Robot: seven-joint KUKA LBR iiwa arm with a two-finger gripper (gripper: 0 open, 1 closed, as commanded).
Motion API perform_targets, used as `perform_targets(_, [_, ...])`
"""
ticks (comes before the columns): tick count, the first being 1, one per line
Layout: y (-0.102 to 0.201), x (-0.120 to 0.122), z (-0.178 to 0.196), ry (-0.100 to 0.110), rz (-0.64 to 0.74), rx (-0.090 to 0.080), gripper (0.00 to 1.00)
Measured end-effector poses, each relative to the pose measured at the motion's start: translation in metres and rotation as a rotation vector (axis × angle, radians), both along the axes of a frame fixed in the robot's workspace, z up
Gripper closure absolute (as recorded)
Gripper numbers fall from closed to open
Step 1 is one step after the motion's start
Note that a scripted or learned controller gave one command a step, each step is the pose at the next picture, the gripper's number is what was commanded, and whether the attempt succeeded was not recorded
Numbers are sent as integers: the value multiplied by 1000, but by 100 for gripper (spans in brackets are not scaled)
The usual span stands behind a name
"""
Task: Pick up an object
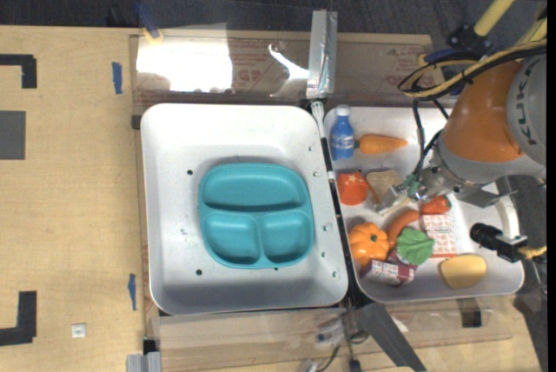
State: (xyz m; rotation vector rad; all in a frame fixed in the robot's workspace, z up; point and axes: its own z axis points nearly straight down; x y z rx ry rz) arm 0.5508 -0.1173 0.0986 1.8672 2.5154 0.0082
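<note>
Dark carpet lies behind the bench (61, 188), which carries two white bins. From here I cannot tell how the jaws stand; my gripper (420, 188) hangs low over the middle of the right bin (508, 279), amid the toy food. Just beside it lie a brown piece (382, 182) and an orange cup (352, 187). A carrot (382, 144) and a blue bottle (342, 134) sit near the bin's far edge, a pumpkin (367, 242) near its front edge. The left bin (174, 144) holds a teal divided tray (255, 214).

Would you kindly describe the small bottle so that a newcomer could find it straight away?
Look in the right-hand white bin, the one crowded with toy food. At its far left corner stands a small bottle beside an orange carrot; its blue label and white cap set it apart.
</note>
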Motion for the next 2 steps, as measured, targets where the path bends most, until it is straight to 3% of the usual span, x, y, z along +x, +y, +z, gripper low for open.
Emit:
perform_targets(1, [0, 0, 0, 1, 0, 0, 0])
perform_targets(2, [4, -22, -11, 1, -21, 0, 0])
